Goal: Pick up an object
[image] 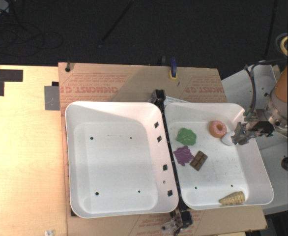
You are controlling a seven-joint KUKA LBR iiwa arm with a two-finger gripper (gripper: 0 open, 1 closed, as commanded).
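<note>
Nearest us, a tan cone-shaped piece [232, 198] lies at the front edge of the right bin [254, 154], and 4 more small items sit farther back.

We see the gripper [241, 134] low at the bin's right rim, just beside the pink doughnut [217, 129]; whether it is spread or closed we cannot tell, and nothing shows in its grasp. We judge the doughnut the likeliest target: it looks like a light toy, probably smooth and a little slippery, so we would pinch it across the ring's outer sides, or with 1 finger through the hole. Well apart to its left sit a green lump [186, 136], a purple lump [183, 155] and a brown chocolate piece [198, 160]. At left stands the other bin [77, 132].
</note>
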